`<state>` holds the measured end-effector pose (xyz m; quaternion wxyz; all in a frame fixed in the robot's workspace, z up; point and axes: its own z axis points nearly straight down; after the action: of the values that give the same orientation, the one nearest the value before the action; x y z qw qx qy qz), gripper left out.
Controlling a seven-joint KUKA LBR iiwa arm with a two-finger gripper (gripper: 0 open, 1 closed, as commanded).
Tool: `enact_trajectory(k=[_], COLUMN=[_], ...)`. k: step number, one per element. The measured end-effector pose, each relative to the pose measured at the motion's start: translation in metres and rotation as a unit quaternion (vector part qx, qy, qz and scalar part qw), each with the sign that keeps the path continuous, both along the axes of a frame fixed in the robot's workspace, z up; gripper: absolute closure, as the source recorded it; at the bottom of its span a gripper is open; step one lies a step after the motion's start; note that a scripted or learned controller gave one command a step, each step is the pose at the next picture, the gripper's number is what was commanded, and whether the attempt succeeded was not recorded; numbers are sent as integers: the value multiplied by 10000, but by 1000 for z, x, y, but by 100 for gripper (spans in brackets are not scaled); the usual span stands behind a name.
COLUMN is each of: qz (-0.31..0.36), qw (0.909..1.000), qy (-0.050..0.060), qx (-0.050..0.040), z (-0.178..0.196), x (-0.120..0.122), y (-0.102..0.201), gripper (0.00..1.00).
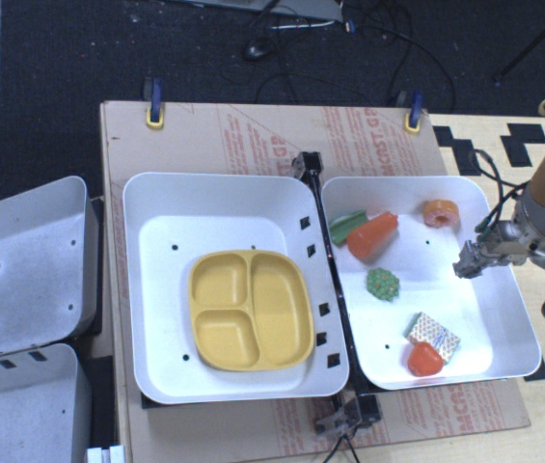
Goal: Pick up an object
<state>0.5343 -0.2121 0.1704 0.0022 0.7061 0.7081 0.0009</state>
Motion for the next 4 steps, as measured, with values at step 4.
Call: enact_trajectory(k=[4], qz=[24], qw=[10000], qy=[30], qx=[19], z=[62], x=[-13], y=[117], gripper=[100])
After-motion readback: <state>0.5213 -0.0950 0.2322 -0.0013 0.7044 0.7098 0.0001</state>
